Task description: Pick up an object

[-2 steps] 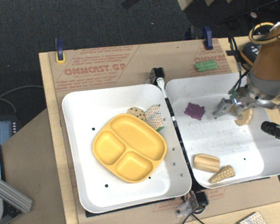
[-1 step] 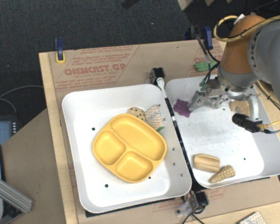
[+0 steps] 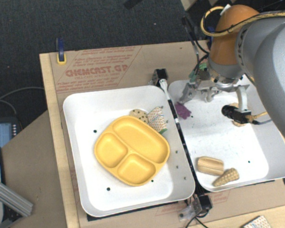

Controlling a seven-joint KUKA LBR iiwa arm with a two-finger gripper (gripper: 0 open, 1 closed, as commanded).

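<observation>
My gripper (image 3: pixel 202 87) hangs over the far left corner of the right bin (image 3: pixel 271 165), under the orange band (image 3: pixel 228 40) of the arm. A small purple piece (image 3: pixel 183 110) lies just below and left of it, against the bin's left wall; I see nothing held. A tan cylinder (image 3: pixel 210 165) and a ridged tan cone (image 3: pixel 226 177) lie together at the near edge of the right bin. In the left bin (image 3: pixel 79 143) sits a yellow divided plate (image 3: pixel 131 149), with a speckled round piece (image 3: pixel 138 115) and a patterned piece (image 3: pixel 156 117) at its far rim.
A black and yellow fitting (image 3: pixel 236 114) sticks out beside the wrist over the right bin. The grey arm (image 3: pixel 275 70) covers that bin's far right side. A black clamp (image 3: pixel 160 76) stands at the far end of the wall between the bins.
</observation>
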